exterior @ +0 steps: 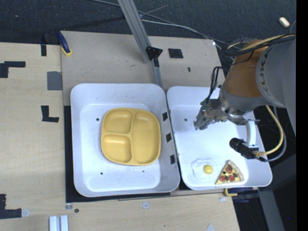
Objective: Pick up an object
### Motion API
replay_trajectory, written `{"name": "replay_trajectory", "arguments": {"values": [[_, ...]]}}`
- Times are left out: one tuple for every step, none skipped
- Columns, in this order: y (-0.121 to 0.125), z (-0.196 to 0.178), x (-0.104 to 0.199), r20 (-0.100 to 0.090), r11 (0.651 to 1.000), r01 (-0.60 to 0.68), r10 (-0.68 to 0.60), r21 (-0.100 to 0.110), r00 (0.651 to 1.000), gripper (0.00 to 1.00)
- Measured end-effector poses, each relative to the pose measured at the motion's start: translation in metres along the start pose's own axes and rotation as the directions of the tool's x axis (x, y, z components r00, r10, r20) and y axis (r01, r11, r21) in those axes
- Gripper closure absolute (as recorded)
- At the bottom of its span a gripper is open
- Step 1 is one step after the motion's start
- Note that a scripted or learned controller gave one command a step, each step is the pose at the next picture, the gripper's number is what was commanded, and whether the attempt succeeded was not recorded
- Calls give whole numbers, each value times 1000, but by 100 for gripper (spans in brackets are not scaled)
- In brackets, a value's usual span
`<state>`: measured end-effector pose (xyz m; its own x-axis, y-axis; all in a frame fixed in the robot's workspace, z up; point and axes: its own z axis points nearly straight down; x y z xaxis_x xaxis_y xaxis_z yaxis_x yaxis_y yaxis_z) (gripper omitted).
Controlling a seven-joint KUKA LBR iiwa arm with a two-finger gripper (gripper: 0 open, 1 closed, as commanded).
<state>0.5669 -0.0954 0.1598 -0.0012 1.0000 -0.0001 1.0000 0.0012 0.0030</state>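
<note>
A toy fried egg (202, 168) and a toy pizza slice (229, 173) lie side by side at the near edge of the right bin (185, 105). My gripper (204, 120) hangs over the middle of that bin, some way beyond both toys, pointing down and to the left. I see nothing held in it. The grey arm with its orange band (245, 76) reaches in from the right.
The left bin (86, 129) holds a yellow divided plate (131, 136) in its middle. A slanted metal bar (137, 25) crosses the bench behind the bins. Cables loop around the arm's wrist at the right bin's right side.
</note>
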Motion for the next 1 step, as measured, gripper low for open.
{"name": "replay_trajectory", "arguments": {"values": [[8,-54,8,0,1000,1,-1,-1,1000,100]]}}
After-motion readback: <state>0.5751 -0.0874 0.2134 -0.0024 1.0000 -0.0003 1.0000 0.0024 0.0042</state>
